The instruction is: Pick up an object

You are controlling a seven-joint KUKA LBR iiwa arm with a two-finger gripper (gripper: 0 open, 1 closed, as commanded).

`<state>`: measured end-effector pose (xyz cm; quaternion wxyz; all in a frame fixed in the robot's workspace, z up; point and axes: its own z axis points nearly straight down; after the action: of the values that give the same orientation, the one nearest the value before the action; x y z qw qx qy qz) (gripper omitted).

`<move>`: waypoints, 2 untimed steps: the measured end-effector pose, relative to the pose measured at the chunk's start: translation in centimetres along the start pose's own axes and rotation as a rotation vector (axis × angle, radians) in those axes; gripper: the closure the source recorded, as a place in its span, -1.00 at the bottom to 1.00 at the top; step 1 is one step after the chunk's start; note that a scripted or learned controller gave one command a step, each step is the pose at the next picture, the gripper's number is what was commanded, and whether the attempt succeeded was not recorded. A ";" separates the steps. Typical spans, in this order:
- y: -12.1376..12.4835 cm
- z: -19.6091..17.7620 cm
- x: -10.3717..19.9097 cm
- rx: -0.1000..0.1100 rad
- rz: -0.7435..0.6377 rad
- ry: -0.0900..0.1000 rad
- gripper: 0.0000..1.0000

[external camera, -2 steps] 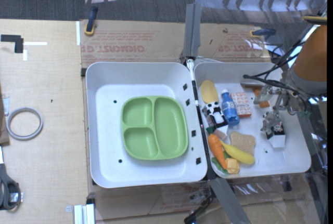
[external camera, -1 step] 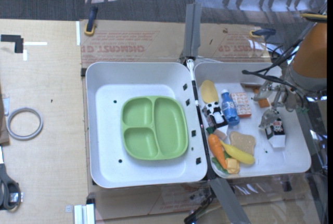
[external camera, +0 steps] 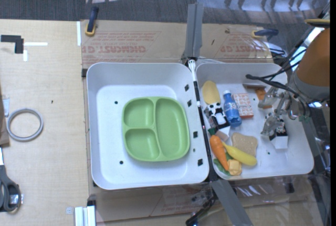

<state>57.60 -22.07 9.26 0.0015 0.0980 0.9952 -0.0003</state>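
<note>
The claw (external camera: 276,124) hangs low over the right side of the right bin (external camera: 294,167), well apart from the toys heaped along that bin's left wall; whether it is open or closed I cannot tell. The blue bottle (external camera: 230,108) stands out as a likely pick: probably light, stiff plastic, a little slippery, best pinched across its round body. The banana (external camera: 241,154) and carrot (external camera: 219,149) beside it look similarly light.

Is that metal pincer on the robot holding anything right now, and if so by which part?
It cannot be told: the pincer hangs low over the right-hand shallow white bin, too blurred to show anything gripped.
</note>
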 end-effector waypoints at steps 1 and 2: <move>-0.2 0.1 0.4 0.000 0.137 0.001 -1.00; -0.1 -1.0 0.2 0.001 0.133 -0.004 1.00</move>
<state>57.35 -22.10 10.24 0.0035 0.1641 0.9864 -0.0010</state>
